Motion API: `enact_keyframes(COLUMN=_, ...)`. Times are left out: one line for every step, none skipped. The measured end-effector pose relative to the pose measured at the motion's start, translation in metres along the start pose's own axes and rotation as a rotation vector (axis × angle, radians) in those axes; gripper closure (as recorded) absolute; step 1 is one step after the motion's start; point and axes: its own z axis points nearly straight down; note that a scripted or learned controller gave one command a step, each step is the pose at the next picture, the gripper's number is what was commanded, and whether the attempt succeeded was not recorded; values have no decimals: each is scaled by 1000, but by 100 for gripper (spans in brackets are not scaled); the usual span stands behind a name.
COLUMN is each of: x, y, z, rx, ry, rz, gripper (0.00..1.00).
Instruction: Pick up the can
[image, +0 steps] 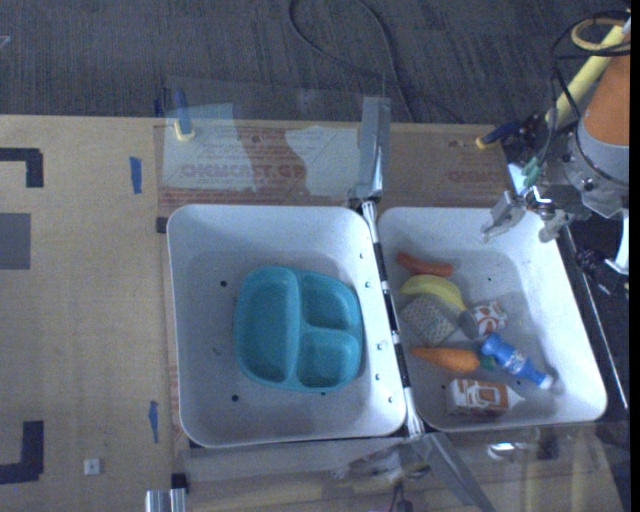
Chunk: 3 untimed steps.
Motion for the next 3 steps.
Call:
enact_keyframes(x=-6, y=-12, z=89, rx=1, ry=0, rz=12, gripper=0)
enact_keyframes(x=-34, y=-28, z=196, rx=-4, ry=0, rz=-49, gripper=0)
enact_keyframes(x=-34, y=-75, z=196, rx=-6, ry=1, rz=113, gripper=0)
